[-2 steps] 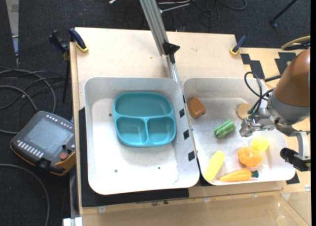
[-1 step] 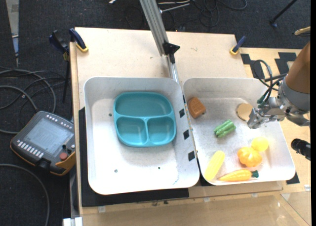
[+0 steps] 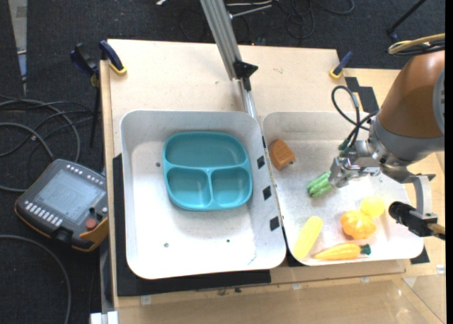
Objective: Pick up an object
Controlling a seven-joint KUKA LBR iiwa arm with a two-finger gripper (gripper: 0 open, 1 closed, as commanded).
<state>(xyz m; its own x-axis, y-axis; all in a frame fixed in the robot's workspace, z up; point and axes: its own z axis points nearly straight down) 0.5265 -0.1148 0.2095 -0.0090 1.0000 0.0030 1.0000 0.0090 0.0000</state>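
Observation:
My gripper [image 3: 339,176] hangs low in the right bin [image 3: 297,126], at its middle. Its tip sits right at the upper right end of a small green vegetable [image 3: 318,186] that lies on the bin floor. Whether it grips the vegetable I cannot tell. A brown bread-like block [image 3: 282,153] lies to the left, near the wall between the bins. Toward the front lie a yellow banana-shaped piece [image 3: 307,236], an orange pepper [image 3: 357,226], a yellow lemon [image 3: 372,207] and a carrot [image 3: 340,251].
The left bin [image 3: 141,174] holds a teal divided plate [image 3: 208,170]. A metal pole [image 3: 221,22] slants down to the back of the wall between the bins. A teach pendant [image 3: 64,202] lies on the floor at the left.

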